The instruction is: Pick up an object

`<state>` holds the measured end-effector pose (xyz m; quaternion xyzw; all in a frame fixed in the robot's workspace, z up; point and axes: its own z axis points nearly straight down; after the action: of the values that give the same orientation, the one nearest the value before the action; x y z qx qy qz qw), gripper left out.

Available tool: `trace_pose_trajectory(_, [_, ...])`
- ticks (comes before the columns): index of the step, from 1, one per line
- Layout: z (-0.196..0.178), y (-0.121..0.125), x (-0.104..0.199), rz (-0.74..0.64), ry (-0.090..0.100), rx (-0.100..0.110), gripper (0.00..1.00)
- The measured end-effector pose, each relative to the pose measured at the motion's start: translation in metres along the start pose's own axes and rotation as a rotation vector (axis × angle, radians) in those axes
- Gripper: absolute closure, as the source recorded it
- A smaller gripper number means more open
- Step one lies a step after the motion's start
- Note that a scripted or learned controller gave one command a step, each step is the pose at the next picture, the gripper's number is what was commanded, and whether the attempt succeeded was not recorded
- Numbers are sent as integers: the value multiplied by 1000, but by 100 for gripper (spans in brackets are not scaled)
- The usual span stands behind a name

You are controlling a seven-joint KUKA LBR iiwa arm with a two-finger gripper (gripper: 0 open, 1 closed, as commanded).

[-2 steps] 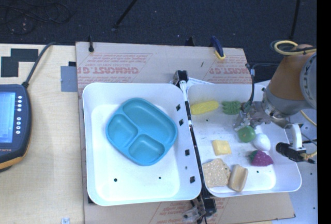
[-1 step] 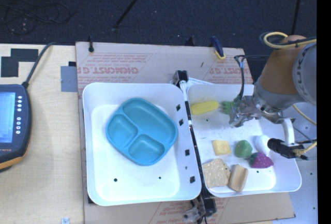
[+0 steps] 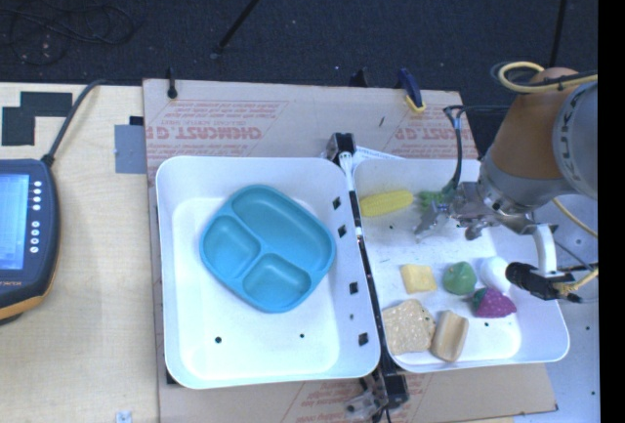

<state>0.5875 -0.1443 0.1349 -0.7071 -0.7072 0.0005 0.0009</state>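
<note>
My gripper (image 3: 447,219) hangs over the far middle of the right bin (image 3: 547,345), under the grey wrist and its orange band. Just to its left lie a yellow corn cob (image 3: 386,204) and a small green leafy piece (image 3: 430,201). Nearer the front are a yellow cheese wedge (image 3: 418,277), a round green fruit (image 3: 459,277), a white piece (image 3: 491,269) and purple grapes (image 3: 495,304). At the bin's front lie a tan cracker (image 3: 407,325) and a bread chunk (image 3: 449,336). I see nothing gripped.
The left bin (image 3: 195,343) holds a blue divided plate (image 3: 267,247). A black divider (image 3: 354,245) with clips runs between the bins. A black cable connector (image 3: 535,280) hangs off the arm over the right bin's edge. A teach pendant (image 3: 24,226) lies at the far left.
</note>
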Motion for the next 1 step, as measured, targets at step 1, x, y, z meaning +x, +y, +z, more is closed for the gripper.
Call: trace_pose_trajectory(1, [47,-31,-34,4,3,-3,0])
